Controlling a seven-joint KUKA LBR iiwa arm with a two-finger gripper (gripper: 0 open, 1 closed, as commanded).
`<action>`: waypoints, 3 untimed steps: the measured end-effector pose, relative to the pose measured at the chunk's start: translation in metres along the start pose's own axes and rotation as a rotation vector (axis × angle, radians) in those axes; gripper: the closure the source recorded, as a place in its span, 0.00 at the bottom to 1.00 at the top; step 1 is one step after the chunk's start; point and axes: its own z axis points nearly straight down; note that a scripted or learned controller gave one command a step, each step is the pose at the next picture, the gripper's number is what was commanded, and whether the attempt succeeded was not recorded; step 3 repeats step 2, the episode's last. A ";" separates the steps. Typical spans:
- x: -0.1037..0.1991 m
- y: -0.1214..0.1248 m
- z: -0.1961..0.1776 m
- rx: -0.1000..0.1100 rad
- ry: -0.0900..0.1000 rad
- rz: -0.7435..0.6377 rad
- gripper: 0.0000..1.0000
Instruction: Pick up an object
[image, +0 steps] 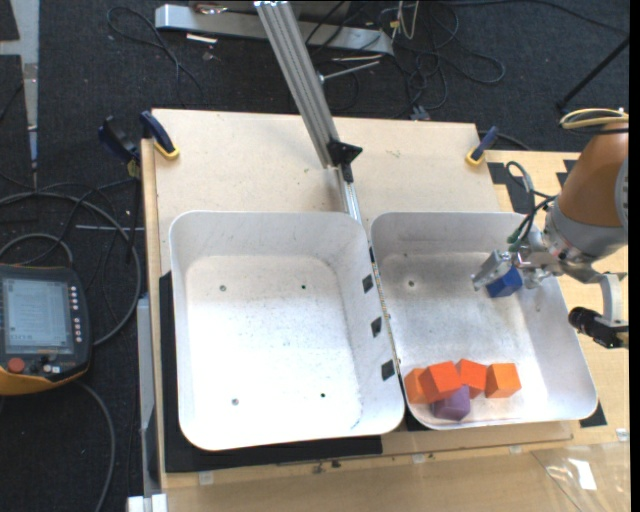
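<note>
Two shallow white bins sat side by side on the table (250, 165), their inner rims touching along the middle. The left bin (200, 330) showed a bare, speckled floor with a few small dark holes. The right bin (440, 300) held a small cluster pushed against its near wall: an orange block (432, 382) at the left, a second orange block (471, 375) just beside it, a third orange block (503, 380) at the right end, and a purple block (453, 404) tucked in front of the first two, touching them. The grey arm (592, 205) with its orange band reached in from the right over the far right part of that bin, well apart from the cluster. Its pincer (503, 276) hung above the bin's upper right area, with a small blue object (505, 282) at its tip (whether that piece was gripped between the fingers or merely lay against them could not be told, nor whether the fingers stood apart or together). A slanted metal rail (305, 85) ran from the top of the view down to the seam between the bins.
</note>
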 end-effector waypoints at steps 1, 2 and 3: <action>-0.001 0.036 0.029 0.014 0.009 -0.001 0.00; -0.001 0.035 0.019 0.015 0.008 -0.002 1.00; -0.001 0.035 0.019 0.015 0.008 -0.002 1.00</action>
